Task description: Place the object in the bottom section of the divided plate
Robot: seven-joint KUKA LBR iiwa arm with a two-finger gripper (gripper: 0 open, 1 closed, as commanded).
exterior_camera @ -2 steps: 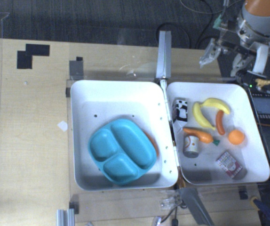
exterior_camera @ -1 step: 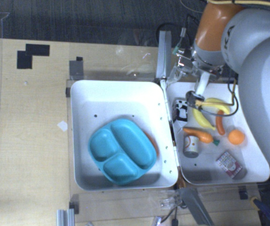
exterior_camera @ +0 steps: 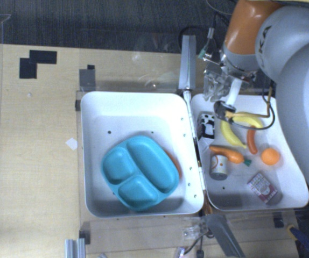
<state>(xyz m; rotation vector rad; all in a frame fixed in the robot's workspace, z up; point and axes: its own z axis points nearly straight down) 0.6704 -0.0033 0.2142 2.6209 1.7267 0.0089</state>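
Two shallow white bins sat side by side on the bench, seen from above at a slant. One, the left bin [exterior_camera: 90,144], held a blue divided plate [exterior_camera: 140,171] lying flat near its middle, turned at an angle, with three smooth rounded sections: two at the upper part and one at the lower, nearest the bin's front wall. An orange-brown edge of something peeked out from under the plate's right rim, too hidden to name. All three sections looked bare and glossy. The right bin [exterior_camera: 300,195] carried a scatter of small things: a yellow banana [exterior_camera: 231,135] lying lengthwise, a second yellow banana [exterior_camera: 248,120] across its top end, an orange sausage-shaped piece [exterior_camera: 251,141] just beside them, a round orange [exterior_camera: 271,156] to the right, a carrot [exterior_camera: 227,153] with a green tip lying crosswise, a small can [exterior_camera: 218,168] touching the carrot's underside, a black-and-white card [exterior_camera: 207,127] by the left wall, and a flat wrapped packet [exterior_camera: 262,187] near the front. The grey arm reached in from the right, and its gripper [exterior_camera: 219,93] hung over the back edge of the right bin, above the bananas; whether it was parted or closed could not be told, and nothing was seen between its tips.
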